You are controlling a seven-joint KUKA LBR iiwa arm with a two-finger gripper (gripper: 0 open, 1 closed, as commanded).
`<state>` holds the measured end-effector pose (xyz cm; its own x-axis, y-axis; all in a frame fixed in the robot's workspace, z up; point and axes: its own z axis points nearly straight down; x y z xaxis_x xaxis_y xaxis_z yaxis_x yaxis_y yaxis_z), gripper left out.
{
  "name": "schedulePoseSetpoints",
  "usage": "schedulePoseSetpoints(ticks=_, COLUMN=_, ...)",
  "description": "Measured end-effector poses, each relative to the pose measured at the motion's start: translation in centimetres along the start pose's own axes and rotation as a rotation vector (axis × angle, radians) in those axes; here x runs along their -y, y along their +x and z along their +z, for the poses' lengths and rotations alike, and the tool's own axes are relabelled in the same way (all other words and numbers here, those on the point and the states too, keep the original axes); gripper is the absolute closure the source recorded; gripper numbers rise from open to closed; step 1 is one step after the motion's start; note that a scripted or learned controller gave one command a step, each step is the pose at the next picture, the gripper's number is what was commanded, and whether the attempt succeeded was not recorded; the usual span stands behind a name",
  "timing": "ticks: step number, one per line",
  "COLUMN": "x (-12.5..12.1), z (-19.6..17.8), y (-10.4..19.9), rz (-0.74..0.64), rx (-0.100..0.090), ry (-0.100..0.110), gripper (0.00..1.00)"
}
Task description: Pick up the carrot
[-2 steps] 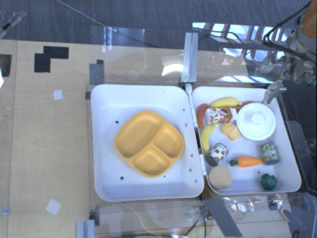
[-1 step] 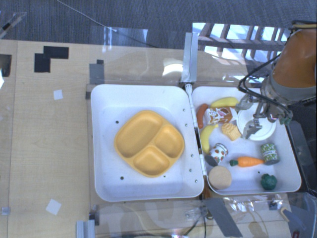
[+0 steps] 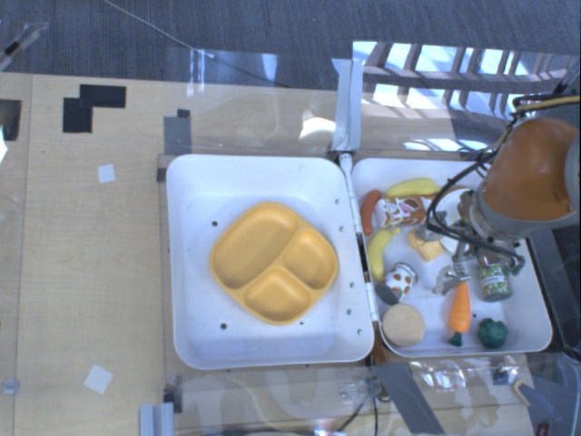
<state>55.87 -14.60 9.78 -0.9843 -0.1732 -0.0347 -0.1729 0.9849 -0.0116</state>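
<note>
The carrot (image 3: 460,310) lies in the right bin (image 3: 543,330), just below the fingers (image 3: 451,275), with its leafy end pointing away from them. It appears to rest on the bin floor, so I judge it is not yet lifted. Whether the fingers are open or closed, I cannot tell. A green jar (image 3: 494,280) stands right beside them, a broccoli (image 3: 492,332) farther off.

Looking down at a slant from above the bench (image 3: 82,271), taking in both white bins (image 3: 195,243), arm (image 3: 536,171) entering from three o'clock.
</note>
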Motion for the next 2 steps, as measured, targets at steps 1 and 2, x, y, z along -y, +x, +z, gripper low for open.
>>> schedulePoseSetpoints(ticks=1, x=-3.2, z=-0.1, y=4.1, rz=0.068, rx=0.004, ry=0.002, gripper=0.0)
schedulePoseSetpoints(ticks=2, x=-3.2, z=-1.6, y=3.4, rz=0.061, rx=0.022, ry=0.006, gripper=1.0)
